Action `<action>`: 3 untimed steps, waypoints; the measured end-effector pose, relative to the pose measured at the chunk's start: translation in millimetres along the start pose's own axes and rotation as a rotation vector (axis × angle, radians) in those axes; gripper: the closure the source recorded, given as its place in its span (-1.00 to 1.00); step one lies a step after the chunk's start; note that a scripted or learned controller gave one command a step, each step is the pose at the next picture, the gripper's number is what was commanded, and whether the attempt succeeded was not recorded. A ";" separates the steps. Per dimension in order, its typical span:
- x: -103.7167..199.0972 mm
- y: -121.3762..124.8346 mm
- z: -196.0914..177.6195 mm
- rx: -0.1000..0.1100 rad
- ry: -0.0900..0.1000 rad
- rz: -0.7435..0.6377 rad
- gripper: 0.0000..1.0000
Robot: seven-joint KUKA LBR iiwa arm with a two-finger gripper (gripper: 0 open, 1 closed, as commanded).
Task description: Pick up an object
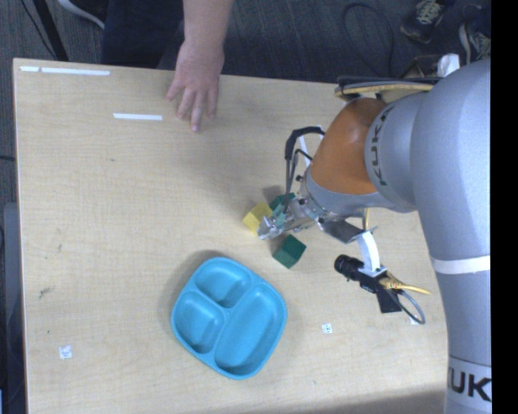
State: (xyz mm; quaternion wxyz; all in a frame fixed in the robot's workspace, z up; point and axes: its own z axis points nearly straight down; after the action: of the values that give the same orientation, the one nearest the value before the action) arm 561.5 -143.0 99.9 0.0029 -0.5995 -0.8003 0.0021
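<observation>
Camera view: the claw (281,218) hangs low over the wooden worktop (112,231), with a yellow block (255,218) touching its left side and a green block (288,251) just beside it on the near side; whether its grip is apart or together cannot be told. A blue divided plate (229,317) lies nearer left.

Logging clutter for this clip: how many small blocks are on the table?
2: a yellow block left of the gripper, and a green block just below it. The arm may hide others.
</observation>
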 end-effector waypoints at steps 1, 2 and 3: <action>0.1 0.1 0.0 0.000 0.000 0.000 -1.00; 0.3 0.3 -9.3 0.002 0.000 -0.005 1.00; 0.4 0.4 -9.3 0.002 0.000 -0.006 -1.00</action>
State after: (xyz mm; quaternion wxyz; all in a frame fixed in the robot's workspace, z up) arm 561.8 -142.5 109.2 0.0035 -0.5973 -0.8020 0.0030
